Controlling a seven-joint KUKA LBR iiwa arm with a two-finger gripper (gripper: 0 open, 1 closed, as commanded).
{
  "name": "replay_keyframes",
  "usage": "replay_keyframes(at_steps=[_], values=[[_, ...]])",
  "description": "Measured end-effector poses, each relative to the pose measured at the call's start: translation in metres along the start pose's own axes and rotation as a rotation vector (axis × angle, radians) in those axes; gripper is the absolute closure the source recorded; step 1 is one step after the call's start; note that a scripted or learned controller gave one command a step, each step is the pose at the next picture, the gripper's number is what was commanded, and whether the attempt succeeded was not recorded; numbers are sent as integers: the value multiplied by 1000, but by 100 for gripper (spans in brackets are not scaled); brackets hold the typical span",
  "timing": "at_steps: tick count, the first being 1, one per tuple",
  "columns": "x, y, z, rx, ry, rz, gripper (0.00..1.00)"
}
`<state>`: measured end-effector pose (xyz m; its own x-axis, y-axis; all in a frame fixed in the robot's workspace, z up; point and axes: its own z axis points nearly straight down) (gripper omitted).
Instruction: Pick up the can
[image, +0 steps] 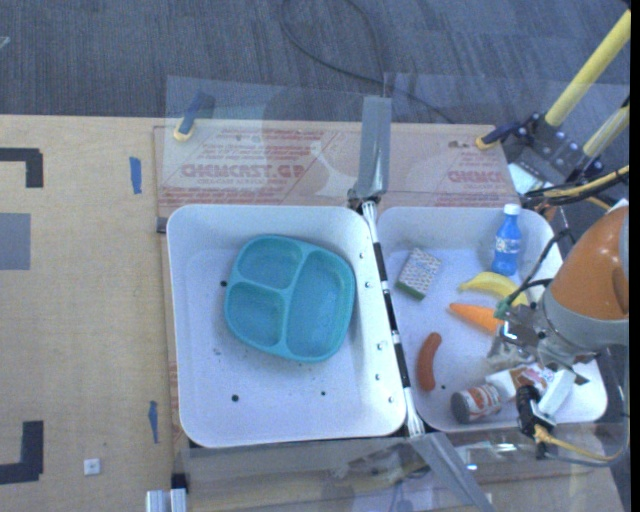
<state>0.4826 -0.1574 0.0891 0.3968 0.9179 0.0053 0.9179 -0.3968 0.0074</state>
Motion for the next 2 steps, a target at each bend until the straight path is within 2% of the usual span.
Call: replay_keyframes(at_steps=[1,2], values=[[19,-10,-111,9,-8,342,100],[35,-14,-41,11,-10,746,100]])
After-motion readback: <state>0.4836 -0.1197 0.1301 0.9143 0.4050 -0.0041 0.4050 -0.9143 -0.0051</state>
